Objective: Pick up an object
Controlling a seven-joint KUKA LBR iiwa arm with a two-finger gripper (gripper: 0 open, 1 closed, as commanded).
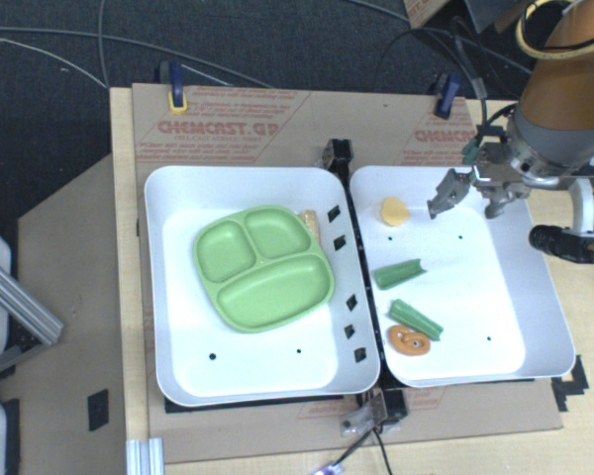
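The right bin [515,315] holds a small yellow round piece [394,211] near its far left corner, a green block [398,273] in its left middle, a second green piece [416,318] lower down, and an orange disc [410,341] touching that second piece. My gripper [470,197] hangs over the far part of the right bin, right of the yellow piece and apart from it. Its two fingers are spread, with nothing between them.
The left bin [178,354] holds a green divided plate [263,266], with a small tan item [310,222] at the plate's far right edge. Black clips run along the divider between the bins [346,265]. Blue clamps [177,89] hold the board's far edge.
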